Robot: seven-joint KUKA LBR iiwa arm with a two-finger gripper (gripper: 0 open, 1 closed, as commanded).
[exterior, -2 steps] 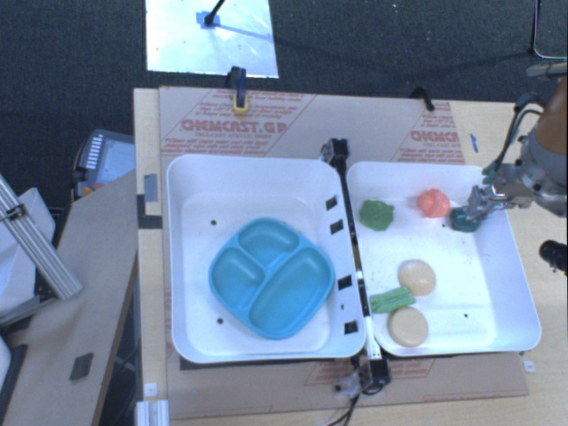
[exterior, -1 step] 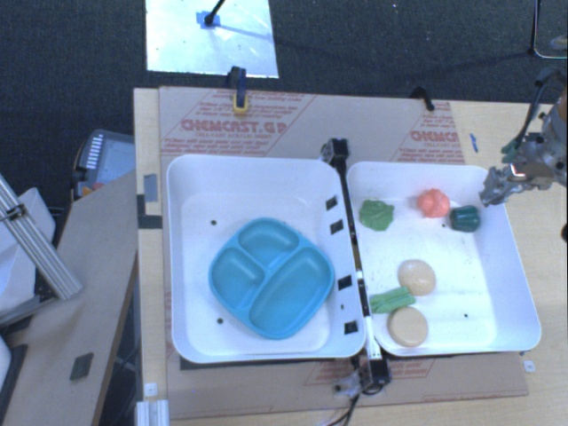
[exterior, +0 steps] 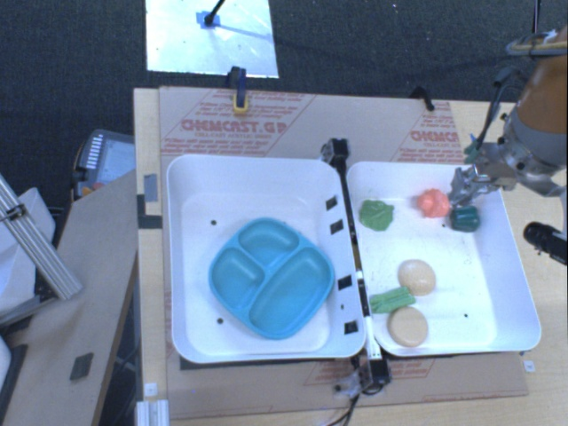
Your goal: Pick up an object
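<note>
Gripper (exterior: 465, 190) low at far right of right bin (exterior: 497, 327), touching teal piece (exterior: 465, 219), just beside pink lump (exterior: 433, 203). Finger opening: cannot tell. Blue plate (exterior: 271, 278) in left bin (exterior: 191, 202).

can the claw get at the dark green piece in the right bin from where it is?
Probably yes: the claw hangs just above the dark green piece, nothing covering it. The pink piece lies close beside it.

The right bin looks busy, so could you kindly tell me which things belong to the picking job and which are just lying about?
Job: gripper, dark green object, salmon-pink object.

Lying about: green leafy piece, two beige rounds, green strip, blue divided plate.
</note>
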